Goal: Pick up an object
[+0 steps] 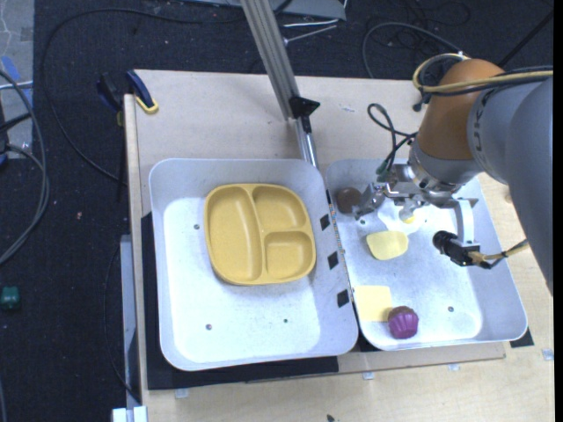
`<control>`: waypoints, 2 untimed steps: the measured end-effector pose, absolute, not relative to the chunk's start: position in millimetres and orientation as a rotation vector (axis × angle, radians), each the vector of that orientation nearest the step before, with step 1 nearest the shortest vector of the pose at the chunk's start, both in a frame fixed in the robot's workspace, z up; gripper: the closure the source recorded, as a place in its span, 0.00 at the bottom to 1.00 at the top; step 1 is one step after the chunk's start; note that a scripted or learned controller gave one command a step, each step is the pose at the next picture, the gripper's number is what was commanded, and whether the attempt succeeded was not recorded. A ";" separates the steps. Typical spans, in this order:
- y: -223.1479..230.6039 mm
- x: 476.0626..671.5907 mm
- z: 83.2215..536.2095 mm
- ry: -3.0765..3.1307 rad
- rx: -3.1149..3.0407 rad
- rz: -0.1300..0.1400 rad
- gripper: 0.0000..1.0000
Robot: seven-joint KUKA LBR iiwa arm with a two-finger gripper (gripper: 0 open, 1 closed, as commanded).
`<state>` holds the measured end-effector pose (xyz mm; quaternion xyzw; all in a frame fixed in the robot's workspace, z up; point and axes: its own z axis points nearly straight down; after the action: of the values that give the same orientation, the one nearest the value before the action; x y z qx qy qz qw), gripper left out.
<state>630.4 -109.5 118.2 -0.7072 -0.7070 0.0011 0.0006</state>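
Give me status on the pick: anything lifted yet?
Done: the arm has reached into the right white bin, and the gripper is low at its far end. In hand: nothing visibly between the fingers. Left: the grasp and lift. The pale yellow rounded piece, yellow square block and purple knobbly ball lie on the bin floor.

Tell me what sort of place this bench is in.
Probably a robotics lab: a KUKA arm reaches over two white bins holding test items like a yellow divided tray, with loose cables on the dark floor.
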 end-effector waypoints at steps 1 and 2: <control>-109.5 631.4 131.2 -2.222 -2.223 -0.001 1.00; -106.6 639.0 192.5 -2.228 -2.222 -0.006 1.00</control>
<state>639.0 -106.6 192.5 -0.7062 -0.7080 -0.0018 -0.0025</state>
